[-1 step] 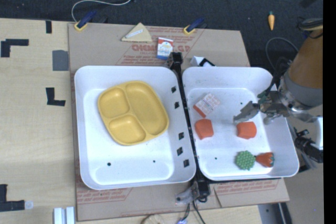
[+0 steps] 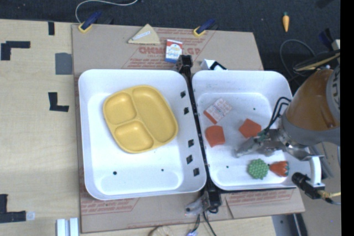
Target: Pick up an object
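Note:
In the right bin (image 2: 243, 81) lie two orange-red blocks (image 2: 215, 135) (image 2: 250, 128), a red and white packet (image 2: 218, 110), a green knobbly ball (image 2: 256, 168) and a small red piece (image 2: 279, 168). My gripper (image 2: 246, 148) reaches in from the right and sits low over the bin floor. It is between the right-hand orange-red block and the green ball, just above the ball. Nothing shows in its grasp. The arm's orange band (image 2: 310, 102) hangs over the bin's right rim.
The left bin (image 2: 91, 119) holds a yellow divided plate (image 2: 139, 118). Behind the bins on the cardboard lie a small red and white box (image 2: 173, 51) and a tan wedge (image 2: 145, 36). A black divider with clips (image 2: 191, 119) runs between the bins.

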